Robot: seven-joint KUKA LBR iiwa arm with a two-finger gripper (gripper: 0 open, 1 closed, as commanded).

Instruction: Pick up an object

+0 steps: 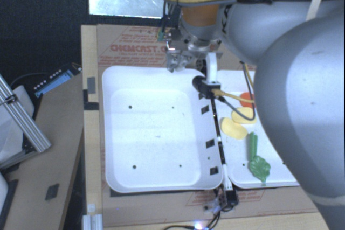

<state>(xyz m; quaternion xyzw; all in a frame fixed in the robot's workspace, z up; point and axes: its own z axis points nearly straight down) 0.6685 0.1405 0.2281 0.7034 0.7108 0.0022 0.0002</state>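
The arm [280, 62] spans the right of the camera view, covering much of the right bin [240, 178]; the left bin [151, 132] lies below and to the left of the gripper [178, 63], which hangs over that bin's far rim; whether it is wide, narrow or holding anything cannot be told. The candidate objects lie in the right bin, below and to the right of the gripper: a green toy [257, 161], tapered with a lumpy end; a pale yellow piece [233, 127], rounded and smooth; a small orange piece [246, 98]. Risk: a descent from here likely meets bare bin floor; the smooth rounded pieces could slip from a pinch.
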